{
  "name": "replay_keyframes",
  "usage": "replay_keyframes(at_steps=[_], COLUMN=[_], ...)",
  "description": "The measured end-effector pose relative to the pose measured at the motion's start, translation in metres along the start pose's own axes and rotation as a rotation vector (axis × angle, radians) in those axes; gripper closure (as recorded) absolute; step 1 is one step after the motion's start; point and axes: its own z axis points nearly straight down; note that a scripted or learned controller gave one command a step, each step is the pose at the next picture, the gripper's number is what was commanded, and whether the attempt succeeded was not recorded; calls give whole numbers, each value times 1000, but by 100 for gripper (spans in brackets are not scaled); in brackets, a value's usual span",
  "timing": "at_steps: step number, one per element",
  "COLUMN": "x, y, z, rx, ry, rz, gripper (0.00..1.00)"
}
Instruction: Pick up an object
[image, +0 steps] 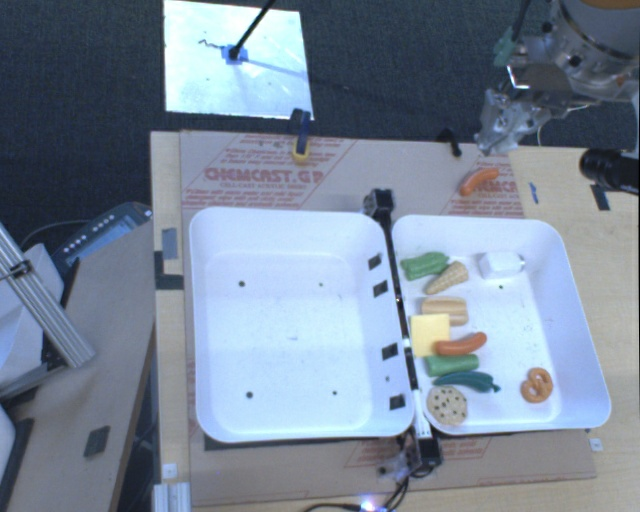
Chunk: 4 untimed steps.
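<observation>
We find the gripper (497, 125) high at the upper right, hanging over the bench beyond the far rim of the right bin (575, 300). Whether it is open or closed we cannot tell, since the tip is small and blurred against the dark floor; we see nothing in it. Above it the grey wrist of the arm (590, 45) enters from the top right corner, tilted so the tool points down and to the left.

Just below and slightly left of the gripper, a small orange sausage (479, 181) lies on the bench outside the bins, apart from the tool.

Inside the right bin we see the toy foods gathered along the left wall: a green pepper (424, 264), a pale corn cob (447, 277), a hot dog bun (445, 309), a yellow cheese slice (431, 333), a red sausage (461, 345), a green pea pod (452, 364), a dark green chilli (472, 381) and a chocolate-chip cookie (447, 404). A white block (499, 264) sits near the far wall and a pretzel (536, 385) near the front right corner.

The left bin (210, 300) lies beside it, their walls touching.
</observation>
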Motion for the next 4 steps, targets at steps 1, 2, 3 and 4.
replay_keyframes(at_steps=[1, 2, 3, 4], x=[82, 134, 206, 223], y=[-55, -28, -44, 33], z=[-19, 103, -5, -50], rx=[1, 15, -6, -6], ry=[0, -4, 3, -1], rz=[1, 5, 2, 8], gripper=[100, 100, 100, 100])
